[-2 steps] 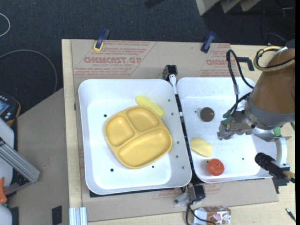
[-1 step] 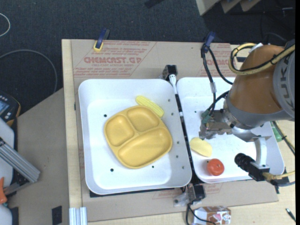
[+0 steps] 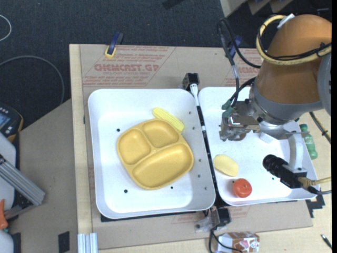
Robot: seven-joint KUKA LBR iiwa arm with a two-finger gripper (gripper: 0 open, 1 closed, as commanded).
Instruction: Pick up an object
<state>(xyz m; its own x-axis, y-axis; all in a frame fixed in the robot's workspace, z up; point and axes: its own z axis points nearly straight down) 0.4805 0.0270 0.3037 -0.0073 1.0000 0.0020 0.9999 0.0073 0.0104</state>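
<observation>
My gripper (image 3: 233, 132) hangs over the left part of the right bin (image 3: 215, 103), just above its floor. A pale yellow rounded lump (image 3: 226, 165) lies a little in front of the gripper, apart from it. A small red tomato-like thing (image 3: 242, 188) sits near the bin's front edge, to the right of the lump. A green bottle-like thing (image 3: 309, 142) lies at the bin's right side, partly hidden by the arm. Nothing shows in the gripper.
The left bin (image 3: 100, 157) bears a yellow divided plate (image 3: 155, 154) in its middle, with a yellow corn cob (image 3: 168, 118) against the plate's far edge. A raised seam (image 3: 202, 136) separates the two bins. The bulky arm covers the right bin's back right.
</observation>
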